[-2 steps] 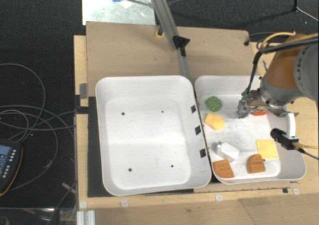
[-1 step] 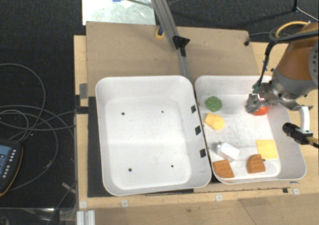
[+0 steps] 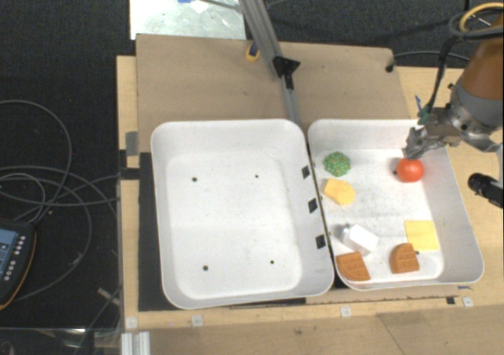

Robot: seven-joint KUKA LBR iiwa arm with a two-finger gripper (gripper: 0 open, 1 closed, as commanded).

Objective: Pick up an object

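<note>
Camera view gives you both white bins side by side on the bench (image 3: 126, 109), the left bin (image 3: 228, 212) and the right bin (image 3: 453, 188) touching along their inner walls, where small black clips sit on the seam. The right bin's far edge and right-hand wall leave you little room: the claw (image 3: 416, 147) hangs just inside the far right corner, with the grey and orange arm (image 3: 480, 86) reaching in over the right wall.

The red ball (image 3: 409, 169) lies in the right bin near its far edge, directly under and just in front of the claw tip, so close that they look as if they touch. You cannot tell from here whether the fingers are apart or closed, nor whether they have the ball between them.

Around it you have a green clump (image 3: 337, 162) near the far left corner of the right bin, a yellow wedge (image 3: 340, 191) just in front of that, a small white block (image 3: 360, 236) near the left wall, a brown piece (image 3: 353, 266) at the near left corner, another brown piece (image 3: 404, 258) by the near edge, and a yellow square (image 3: 422, 234) just beyond it. All of these lie well apart from the ball. A grey pole (image 3: 256, 11) slants over the bench's far edge towards the seam between the bins.
</note>
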